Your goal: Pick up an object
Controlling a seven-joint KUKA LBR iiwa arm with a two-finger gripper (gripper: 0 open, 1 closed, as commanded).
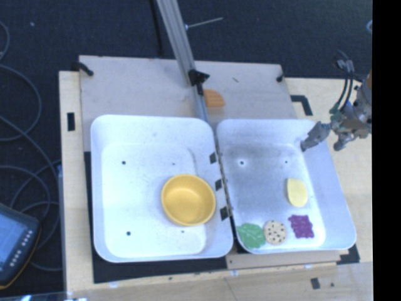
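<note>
gripper [327, 137] over right bin's [326, 168] upper right rim, fingers spread, nothing between | yellow bowl [188, 199] in left bin [125, 143] | right bin, near edge: yellow piece [297, 192], green piece [251, 234], cookie [274, 232], purple piece [302, 226]

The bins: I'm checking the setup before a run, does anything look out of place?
One thing: an orange object lies on the bench behind the bins, beside the metal pole, outside both. The yellow bowl sits upright in the left bin.
</note>
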